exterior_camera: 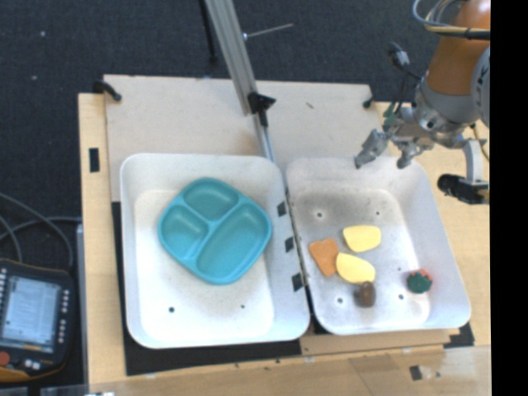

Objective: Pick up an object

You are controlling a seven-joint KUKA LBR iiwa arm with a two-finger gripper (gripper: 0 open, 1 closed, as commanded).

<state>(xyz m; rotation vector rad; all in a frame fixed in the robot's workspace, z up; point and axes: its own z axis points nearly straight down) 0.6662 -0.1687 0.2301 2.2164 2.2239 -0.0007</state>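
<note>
In the right bin [429, 221] lie an orange piece [324, 255], two yellow pieces [361, 238] [355, 266] touching it, a brown lump [365, 294] just below, and a green object [419, 281] apart.

You are looking at a teal divided plate [216, 230] sitting at nine o'clock, a handheld controller [29, 312] lying at seven.

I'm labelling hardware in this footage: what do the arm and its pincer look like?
The arm has an orange-brown rounded segment above a grey metallic wrist, with thin pale cables looping over its top. The pincer is grey metal with two short prongs.
</note>
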